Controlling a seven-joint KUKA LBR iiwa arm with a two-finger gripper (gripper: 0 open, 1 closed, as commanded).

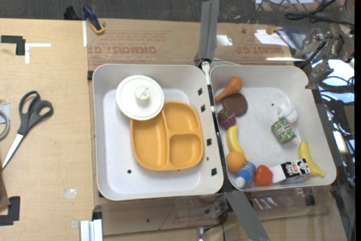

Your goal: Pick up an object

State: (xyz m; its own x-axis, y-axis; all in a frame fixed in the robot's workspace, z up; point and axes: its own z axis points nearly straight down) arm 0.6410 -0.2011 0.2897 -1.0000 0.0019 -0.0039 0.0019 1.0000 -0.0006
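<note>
Here, from my remote station, I look down on two shallow white plastic bins set side by side on the bench, the left bin (107, 178) and the right bin (316, 115) meeting along a shared middle wall, presumably so that the arm can carry things from one to the other. The left bin holds two things: a yellow three-compartment plastic plate (167, 138) and a round white lid with a centre knob (140, 97) resting on the plate's upper left corner. The right bin holds the candidates for picking, mostly crowded along its left wall and near edge, where I judge the walls could hamper a grasp: one toy drumstick (229, 88), one brown disc (234, 104), one small purple piece (227, 118), two yellow bananas (233, 140) and (310, 160), one orange ball (235, 161), one blue bottle (244, 175), one red ball (263, 175), one black-and-white carton (293, 169) and one green-and-white carton (284, 128) standing apart mid-bin. A pair of black-handled scissors (25, 118) lies on the bench to the left. I cannot tell the claw's state from here.
</note>
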